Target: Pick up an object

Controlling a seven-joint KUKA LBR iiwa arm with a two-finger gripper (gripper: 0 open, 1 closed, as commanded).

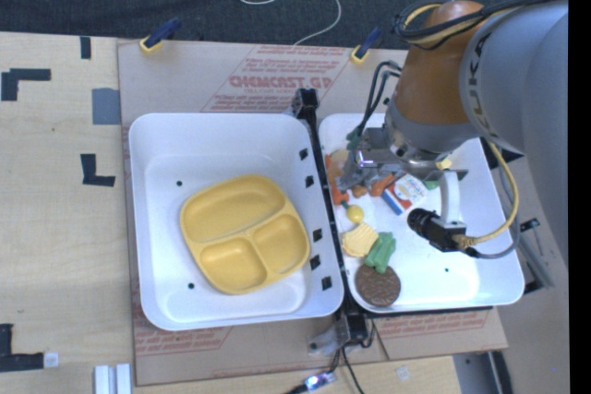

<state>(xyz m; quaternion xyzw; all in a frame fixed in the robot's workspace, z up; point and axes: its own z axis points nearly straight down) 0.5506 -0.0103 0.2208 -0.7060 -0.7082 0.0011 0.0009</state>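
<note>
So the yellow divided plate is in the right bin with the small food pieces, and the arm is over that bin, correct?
Not quite. The camera view shows the yellow divided plate alone in the left bin. The small food pieces lie in the right bin, and the arm is over that right bin, as you said.
</note>
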